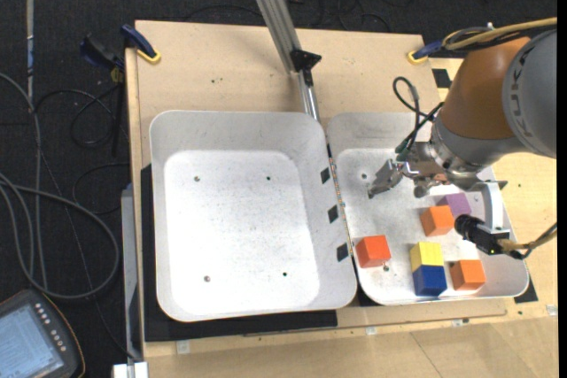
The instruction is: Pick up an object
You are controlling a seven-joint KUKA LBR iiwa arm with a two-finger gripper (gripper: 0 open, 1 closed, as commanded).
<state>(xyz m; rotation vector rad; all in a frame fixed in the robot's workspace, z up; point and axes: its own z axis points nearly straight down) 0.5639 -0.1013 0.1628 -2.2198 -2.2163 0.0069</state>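
A grey arm with an orange band reaches into the right bin point(354, 157) on a wooden bench point(221, 71). Its jaws point(383, 181) hang over bare bin floor with nothing between them; whether they are parted cannot be told. Below them sits an orange block point(373, 250), likely the easiest target. It looks small, rigid and light, best pinched across two flat opposite faces. Beyond it lie a yellow block point(426, 254) and a blue block point(430, 279).
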